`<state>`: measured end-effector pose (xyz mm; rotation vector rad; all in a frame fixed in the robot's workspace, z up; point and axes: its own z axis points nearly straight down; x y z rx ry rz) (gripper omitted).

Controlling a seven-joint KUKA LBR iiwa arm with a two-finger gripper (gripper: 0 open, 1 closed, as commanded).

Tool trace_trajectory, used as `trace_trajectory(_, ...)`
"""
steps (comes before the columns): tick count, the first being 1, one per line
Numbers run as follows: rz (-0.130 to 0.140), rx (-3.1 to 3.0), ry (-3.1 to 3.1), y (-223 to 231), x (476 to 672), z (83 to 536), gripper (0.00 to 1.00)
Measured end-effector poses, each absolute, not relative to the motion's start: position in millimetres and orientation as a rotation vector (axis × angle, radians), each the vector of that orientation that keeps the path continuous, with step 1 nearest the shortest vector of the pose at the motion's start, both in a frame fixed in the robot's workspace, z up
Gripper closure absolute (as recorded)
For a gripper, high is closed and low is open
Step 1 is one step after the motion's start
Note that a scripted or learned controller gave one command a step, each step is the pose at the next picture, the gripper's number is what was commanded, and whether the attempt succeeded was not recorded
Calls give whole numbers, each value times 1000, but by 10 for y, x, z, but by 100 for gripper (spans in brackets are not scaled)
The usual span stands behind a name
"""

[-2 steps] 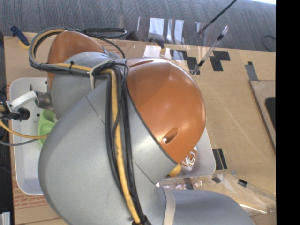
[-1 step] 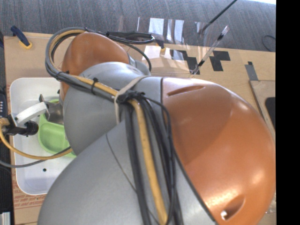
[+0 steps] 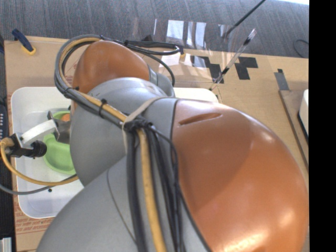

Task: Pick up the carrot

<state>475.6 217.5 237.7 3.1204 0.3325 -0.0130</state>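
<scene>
Grey and orange arm (image 3: 173,156) with black and yellow cables (image 3: 149,193). White bin (image 3: 21,101), bright green object (image 3: 59,154) inside, small orange bit (image 3: 65,117). Tan bench (image 3: 262,88) with black tape marks (image 3: 244,67).

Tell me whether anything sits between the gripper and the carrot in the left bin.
It cannot be judged. The arm hides most of the left bin. An orange bit, possibly the carrot, shows beside a green object, with the arm's end right against it; no gap is visible.
</scene>
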Motion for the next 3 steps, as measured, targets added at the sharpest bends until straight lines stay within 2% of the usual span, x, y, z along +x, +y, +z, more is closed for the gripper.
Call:
trace_trajectory(1, -25, 3116, 343, 2180, 4754, 2468, 100)
trace_trajectory(2, -20, 3122, 328, 2178, 4754, 2421, 100)
trace_trajectory(3, -30, 3121, 338, 2186, 4753, 2511, 100)
